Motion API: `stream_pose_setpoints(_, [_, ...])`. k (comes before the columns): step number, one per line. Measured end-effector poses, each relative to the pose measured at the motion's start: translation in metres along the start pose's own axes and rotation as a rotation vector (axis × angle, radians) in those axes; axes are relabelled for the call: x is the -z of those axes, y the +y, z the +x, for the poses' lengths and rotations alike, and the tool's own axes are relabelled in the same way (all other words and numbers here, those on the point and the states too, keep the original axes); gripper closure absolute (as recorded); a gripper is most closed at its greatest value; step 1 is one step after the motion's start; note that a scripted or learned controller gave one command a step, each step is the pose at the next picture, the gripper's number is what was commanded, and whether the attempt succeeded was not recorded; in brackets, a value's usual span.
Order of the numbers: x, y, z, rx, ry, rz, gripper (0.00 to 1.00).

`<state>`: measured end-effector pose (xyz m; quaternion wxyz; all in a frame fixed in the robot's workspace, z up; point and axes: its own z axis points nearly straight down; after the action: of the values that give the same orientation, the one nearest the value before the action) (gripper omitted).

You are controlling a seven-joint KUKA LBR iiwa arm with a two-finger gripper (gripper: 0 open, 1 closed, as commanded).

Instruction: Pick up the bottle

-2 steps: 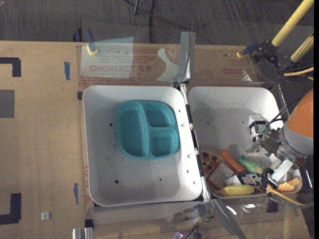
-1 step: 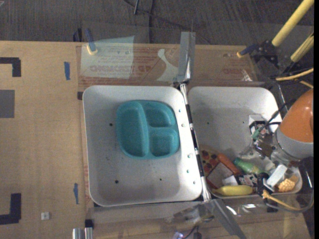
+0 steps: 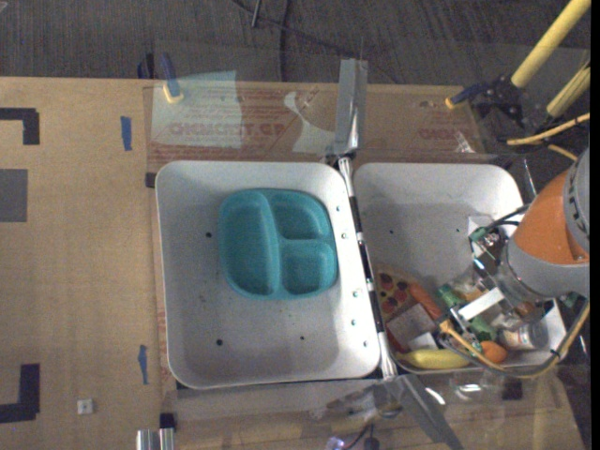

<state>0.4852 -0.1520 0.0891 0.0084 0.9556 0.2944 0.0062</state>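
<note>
My gripper [image 3: 466, 309] hangs low over the near right part of the right bin [image 3: 422, 190], among a pile of small objects. The grey wrist and orange band [image 3: 553, 228] reach in from the right and cover part of the pile. A pale, clear-looking bottle [image 3: 525, 334] seems to lie just right of the gripper, near the bin's right wall, half hidden under the wrist. I cannot tell whether anything sits in the gripper.
A yellow banana [image 3: 439, 357], an orange carrot-like piece [image 3: 424, 298] and a small orange item [image 3: 494, 351] crowd the right bin's near edge. The left bin [image 3: 187, 326] holds a teal divided plate [image 3: 278, 242]. Cables and yellow poles [image 3: 553, 36] stand at the far right.
</note>
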Motion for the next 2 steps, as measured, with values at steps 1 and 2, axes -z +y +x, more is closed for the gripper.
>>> stream_pose_setpoints(1, [-0.0005,-0.0113,0.0543,0.075,-0.003,0.006,0.0])
stream_pose_setpoints(2, [0.007,-0.0101,0.0527,0.077,-0.011,0.008,1.0])
